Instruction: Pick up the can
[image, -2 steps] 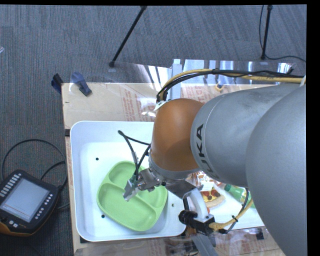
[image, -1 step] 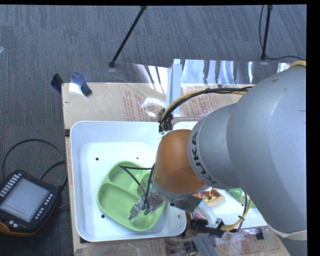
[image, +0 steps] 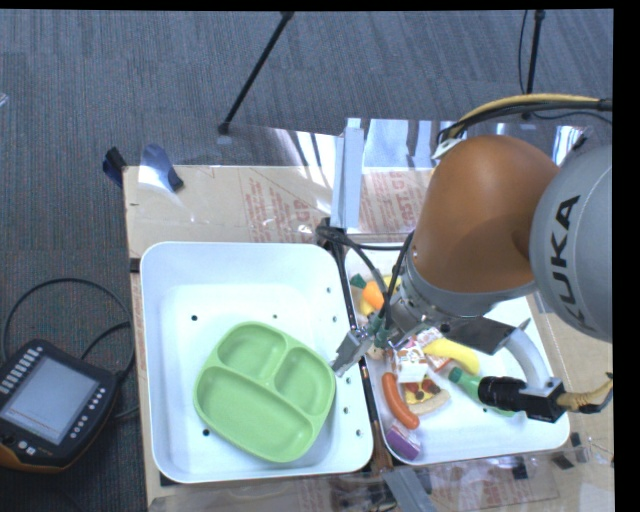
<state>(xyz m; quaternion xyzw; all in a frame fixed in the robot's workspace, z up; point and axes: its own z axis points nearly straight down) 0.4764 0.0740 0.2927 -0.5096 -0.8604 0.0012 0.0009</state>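
Observation:
My gripper (image: 352, 350) hangs low over the ridge between the two bins, at the left edge of the right bin (image: 470, 452). The big orange and grey wrist above it hides much of that bin. Just right of the gripper lies a small white and red item (image: 410, 356); I cannot tell whether it is the can. No item shows between the fingers.
The left bin (image: 200, 270) holds a green divided plate (image: 265, 390). In the right bin lie a red sausage (image: 398, 398), a pizza slice (image: 427, 394), a banana (image: 452, 352), an orange piece (image: 372, 296), a purple item (image: 403, 438) and a green bottle (image: 470, 382).

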